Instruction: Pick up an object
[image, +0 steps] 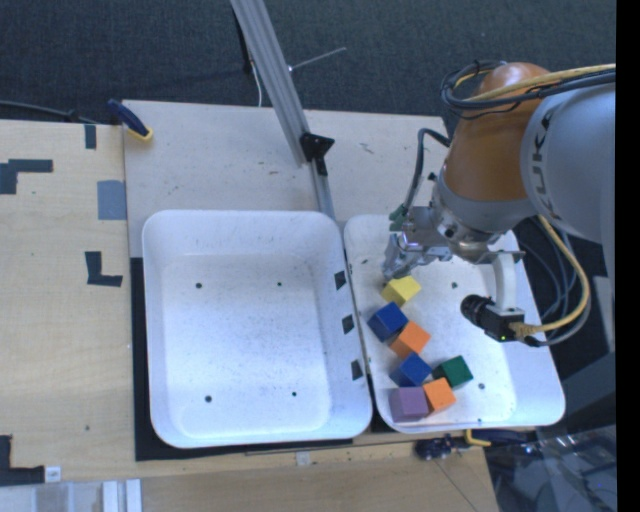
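Note:
Several small blocks lie in the right bin (520, 400): a yellow block (402, 290), a blue block (387, 321), an orange block (410, 340), a second blue block (412, 370), a green block (456, 372), a second orange block (439, 394) and a purple block (408, 403). My gripper (398, 265) hangs just above and behind the yellow block, near the bin's left wall. Nothing shows between its fingers.
The left bin (160, 300) stands beside the right one. A slanted metal rail (285, 95) runs down to the gap between the bins. A blue and yellow tool (130, 119) lies on the bench at the back left. Cables loop at the arm's right.

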